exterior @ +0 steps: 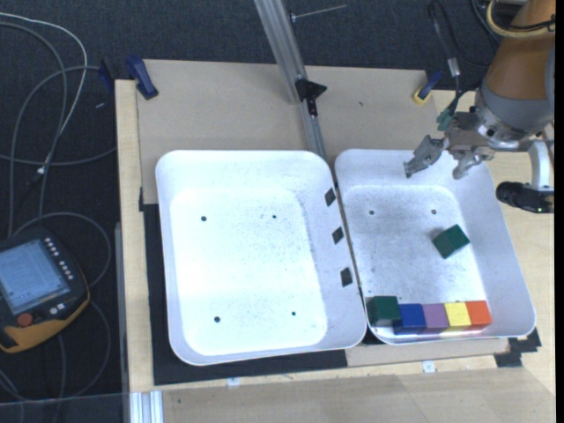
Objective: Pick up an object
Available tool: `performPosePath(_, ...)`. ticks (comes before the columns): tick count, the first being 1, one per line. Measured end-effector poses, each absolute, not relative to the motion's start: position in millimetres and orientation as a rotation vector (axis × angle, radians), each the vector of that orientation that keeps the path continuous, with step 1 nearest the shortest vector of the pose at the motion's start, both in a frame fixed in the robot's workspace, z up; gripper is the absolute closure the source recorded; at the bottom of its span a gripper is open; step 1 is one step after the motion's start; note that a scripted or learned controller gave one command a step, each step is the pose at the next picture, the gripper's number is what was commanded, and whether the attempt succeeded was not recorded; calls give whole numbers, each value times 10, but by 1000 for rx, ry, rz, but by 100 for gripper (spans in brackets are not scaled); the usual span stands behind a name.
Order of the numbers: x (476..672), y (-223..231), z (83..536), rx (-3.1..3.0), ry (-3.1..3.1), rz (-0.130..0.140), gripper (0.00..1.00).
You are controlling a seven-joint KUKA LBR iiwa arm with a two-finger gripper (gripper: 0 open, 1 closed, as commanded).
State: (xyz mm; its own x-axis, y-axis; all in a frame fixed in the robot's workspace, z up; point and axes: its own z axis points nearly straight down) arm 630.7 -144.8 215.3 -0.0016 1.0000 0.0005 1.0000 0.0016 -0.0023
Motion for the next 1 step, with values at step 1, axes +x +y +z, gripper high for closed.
performPosePath(1, 6230, -1000, 2822, -2219, -2232, -11, 0)
